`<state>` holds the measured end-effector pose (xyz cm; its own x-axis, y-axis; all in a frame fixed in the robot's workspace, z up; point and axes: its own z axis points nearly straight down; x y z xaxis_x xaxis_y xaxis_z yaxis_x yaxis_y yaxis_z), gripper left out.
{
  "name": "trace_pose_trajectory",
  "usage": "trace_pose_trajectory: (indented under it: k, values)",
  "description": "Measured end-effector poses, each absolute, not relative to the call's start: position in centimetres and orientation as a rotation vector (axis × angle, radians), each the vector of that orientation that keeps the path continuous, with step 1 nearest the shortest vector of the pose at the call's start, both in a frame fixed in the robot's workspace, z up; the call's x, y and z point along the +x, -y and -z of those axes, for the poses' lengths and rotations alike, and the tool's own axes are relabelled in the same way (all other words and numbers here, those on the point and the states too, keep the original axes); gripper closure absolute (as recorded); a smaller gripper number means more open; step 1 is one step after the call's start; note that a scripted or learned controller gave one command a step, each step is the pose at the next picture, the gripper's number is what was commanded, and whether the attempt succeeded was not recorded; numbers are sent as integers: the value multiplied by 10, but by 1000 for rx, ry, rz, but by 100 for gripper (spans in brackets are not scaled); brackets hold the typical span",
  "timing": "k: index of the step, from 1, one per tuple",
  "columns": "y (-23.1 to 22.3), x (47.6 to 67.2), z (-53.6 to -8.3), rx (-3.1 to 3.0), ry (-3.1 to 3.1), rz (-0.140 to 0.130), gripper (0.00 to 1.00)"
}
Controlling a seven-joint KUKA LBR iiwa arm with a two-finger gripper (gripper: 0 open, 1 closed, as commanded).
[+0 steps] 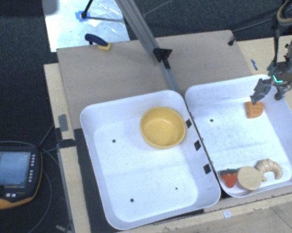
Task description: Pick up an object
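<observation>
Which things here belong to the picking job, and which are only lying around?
For the job: hand, orange block, yellow bowl, croissant, round beige piece, red toy.

Lying about: control pendant, blue-and-yellow clamp.

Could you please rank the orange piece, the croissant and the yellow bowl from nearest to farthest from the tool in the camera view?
1. Orange piece, right bin, just below the tool.
2. Croissant, right bin's near corner.
3. Yellow bowl, left bin.

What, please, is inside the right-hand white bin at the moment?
The right bin holds an orange block beside the gripper, plus a red piece, round tan disc and croissant-like piece.
</observation>
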<state>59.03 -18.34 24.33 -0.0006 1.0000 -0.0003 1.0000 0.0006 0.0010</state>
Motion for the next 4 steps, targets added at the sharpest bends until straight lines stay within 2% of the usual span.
trace_pose_trajectory:
  k: [1, 2, 4]
  values:
    - [183, 590, -243, 2220, -2221, -1, 0]
    - [182, 594, -201, 2222, -2223, 2, 0]
    - [181, 594, -88, 2223, -2223, 3, 0]
